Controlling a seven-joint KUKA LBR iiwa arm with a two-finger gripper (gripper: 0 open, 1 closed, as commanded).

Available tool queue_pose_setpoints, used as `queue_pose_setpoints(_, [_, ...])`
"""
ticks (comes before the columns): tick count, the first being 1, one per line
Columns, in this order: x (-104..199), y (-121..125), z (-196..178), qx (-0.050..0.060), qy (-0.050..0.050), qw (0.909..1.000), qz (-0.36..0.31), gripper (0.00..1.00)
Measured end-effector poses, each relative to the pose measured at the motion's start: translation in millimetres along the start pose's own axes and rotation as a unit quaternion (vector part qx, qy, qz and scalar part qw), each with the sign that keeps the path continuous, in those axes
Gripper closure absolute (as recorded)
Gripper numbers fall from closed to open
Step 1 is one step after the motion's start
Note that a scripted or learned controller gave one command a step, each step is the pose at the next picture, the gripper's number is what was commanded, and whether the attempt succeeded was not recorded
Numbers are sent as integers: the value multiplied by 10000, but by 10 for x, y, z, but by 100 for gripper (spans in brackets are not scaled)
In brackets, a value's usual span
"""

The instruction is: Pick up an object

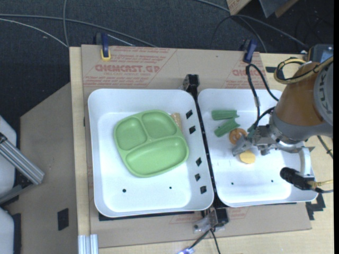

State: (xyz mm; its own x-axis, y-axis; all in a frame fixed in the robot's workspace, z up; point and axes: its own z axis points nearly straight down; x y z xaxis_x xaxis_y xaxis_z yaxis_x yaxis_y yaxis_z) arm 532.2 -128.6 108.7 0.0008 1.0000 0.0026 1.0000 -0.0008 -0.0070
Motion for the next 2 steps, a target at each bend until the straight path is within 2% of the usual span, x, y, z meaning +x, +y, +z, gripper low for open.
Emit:
queue_pose_setpoints(1, [2, 17, -140, -35, -4, 10000, 1, 100])
queue_pose_setpoints(2, [12, -66, -634, -60, -18, 10000, -6, 100])
